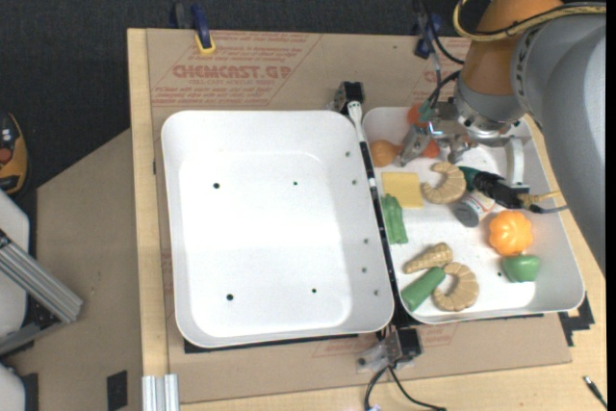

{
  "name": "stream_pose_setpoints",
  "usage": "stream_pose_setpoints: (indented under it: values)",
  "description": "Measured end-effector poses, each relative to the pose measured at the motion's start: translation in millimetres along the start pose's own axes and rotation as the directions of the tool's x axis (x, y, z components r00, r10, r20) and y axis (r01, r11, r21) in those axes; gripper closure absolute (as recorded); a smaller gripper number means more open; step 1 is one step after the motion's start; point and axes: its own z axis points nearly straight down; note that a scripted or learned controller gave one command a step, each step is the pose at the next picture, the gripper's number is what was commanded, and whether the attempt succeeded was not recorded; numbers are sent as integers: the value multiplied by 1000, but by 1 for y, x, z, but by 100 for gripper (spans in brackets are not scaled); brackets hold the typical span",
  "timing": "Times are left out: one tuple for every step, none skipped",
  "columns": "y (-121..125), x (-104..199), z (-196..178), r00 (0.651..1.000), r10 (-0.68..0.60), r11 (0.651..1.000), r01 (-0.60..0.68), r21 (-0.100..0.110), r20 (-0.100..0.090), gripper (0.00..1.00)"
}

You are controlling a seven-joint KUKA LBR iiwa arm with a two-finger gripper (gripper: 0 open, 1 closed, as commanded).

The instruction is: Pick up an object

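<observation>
Over right bin (563, 298), end effector (430, 141) partly hidden; open or closed unclear.

Grey rounded arm (568, 72), orange band (505, 29) above wrist, yellow-black cable looped beside it, metallic pincer (430, 141).

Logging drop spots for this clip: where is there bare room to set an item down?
The left bin is bare wall to wall. The right bin is crowded: orange, croissants, green pieces, with the gripper at its far end. A thin free strip runs along its near rim.
</observation>
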Motion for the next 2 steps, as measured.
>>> stream_pose_setpoints:
  values:
    - [0,7,-1,1000,5,1000,-5,-2,5,0]
    - [0,12,-10,1000,4,1000,-4,2,-7,100]
